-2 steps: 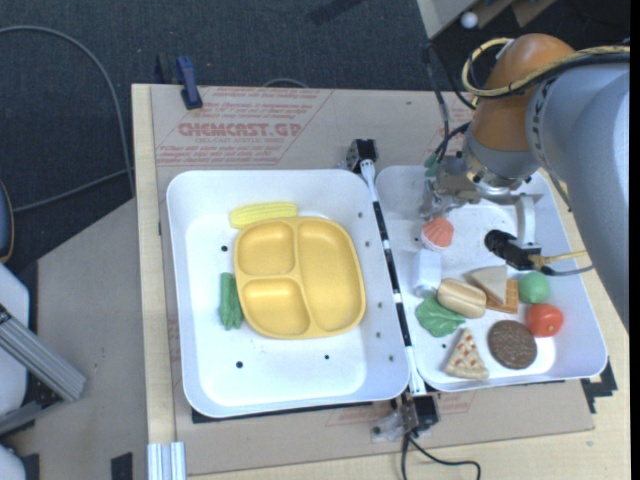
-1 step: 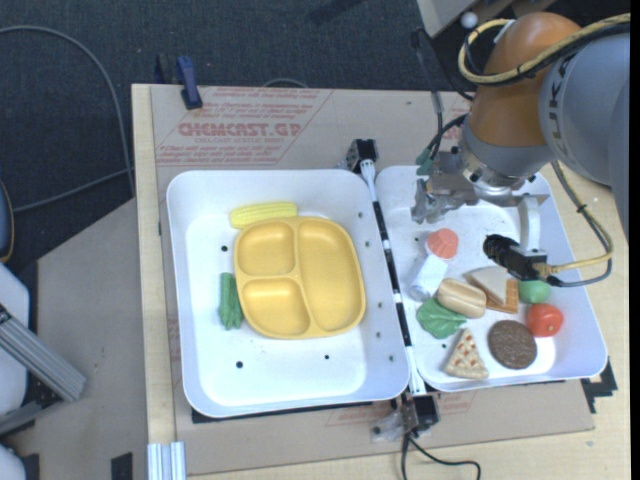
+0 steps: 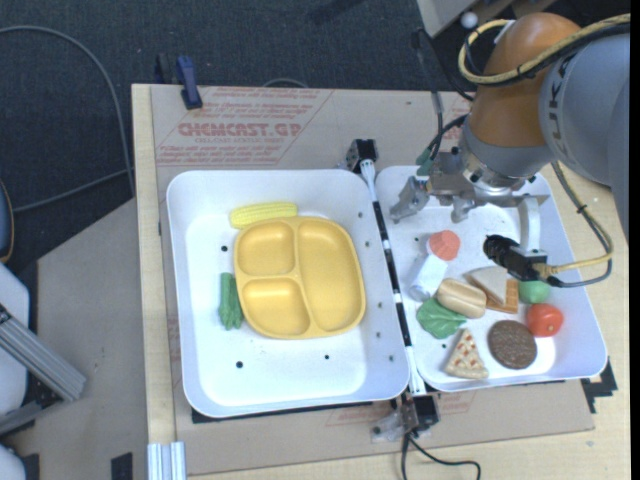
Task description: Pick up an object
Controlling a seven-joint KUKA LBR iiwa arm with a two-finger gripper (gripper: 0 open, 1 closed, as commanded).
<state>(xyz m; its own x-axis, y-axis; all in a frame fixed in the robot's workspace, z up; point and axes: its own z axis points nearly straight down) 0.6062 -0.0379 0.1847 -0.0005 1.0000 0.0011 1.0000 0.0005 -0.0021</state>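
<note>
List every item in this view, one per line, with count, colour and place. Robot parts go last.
bins: 2, white, side by side on the bench
divided plate: 1, yellow, middle of left bin
corn cob: 1, yellow, left bin, at the plate's far edge
green vegetable: 1, green, left bin, left of the plate
pizza slice: 1, tan and red, near edge of right bin
burger patty: 1, brown, right bin, beside the pizza slice
tomato: 1, red, right bin, right side
bread roll: 1, tan, middle of right bin
lettuce leaf: 1, green, right bin, below the roll
arm: 1, grey with orange band, over right bin
gripper: 1, grey, above right bin's far end
</note>
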